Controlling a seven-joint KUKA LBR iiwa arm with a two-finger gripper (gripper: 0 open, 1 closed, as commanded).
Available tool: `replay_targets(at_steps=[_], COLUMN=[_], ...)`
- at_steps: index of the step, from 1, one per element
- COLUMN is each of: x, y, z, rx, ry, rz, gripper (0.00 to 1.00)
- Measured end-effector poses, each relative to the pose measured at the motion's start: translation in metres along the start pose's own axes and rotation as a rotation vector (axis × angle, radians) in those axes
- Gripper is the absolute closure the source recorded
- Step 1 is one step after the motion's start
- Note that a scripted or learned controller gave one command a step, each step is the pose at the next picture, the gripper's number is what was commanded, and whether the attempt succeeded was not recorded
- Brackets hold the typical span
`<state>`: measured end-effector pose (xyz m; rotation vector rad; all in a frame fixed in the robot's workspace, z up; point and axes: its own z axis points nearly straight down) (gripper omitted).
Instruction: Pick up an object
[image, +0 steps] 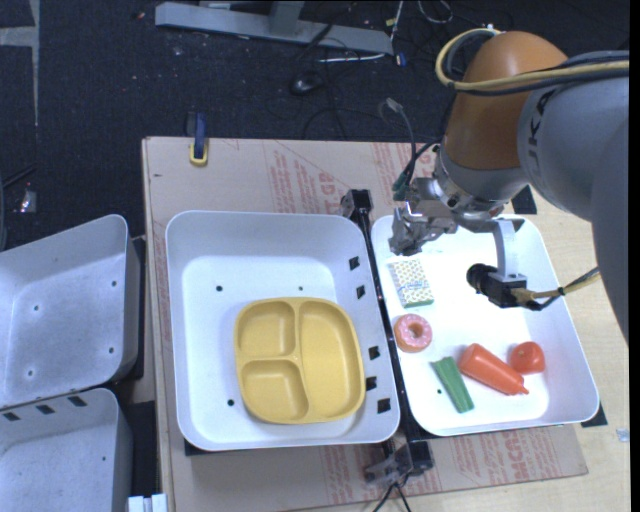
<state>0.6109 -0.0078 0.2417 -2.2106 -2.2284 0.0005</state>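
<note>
**Pincer poised over the right bin**

The pincer (413, 228) hangs at the far left corner of the right bin (560, 300), with nothing between its fingers; how wide they stand cannot be told. Just below it lies a patterned card (410, 282), likely the nearest target. Further below sits a donut (412, 332); below and to its right lie a green stick (452, 384), a carrot (490, 369) and a tomato (527, 356), loosely spread, which leaves room for a grasp. The yellow tray (298, 360) rests in the left bin (190, 300).
</note>
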Motion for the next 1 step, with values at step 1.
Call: replay_targets(at_steps=[1], x=[0.0463], y=[-0.004], z=[0.0059], rx=[0.0], ry=[0.0], rz=[0.001], gripper=[1.0])
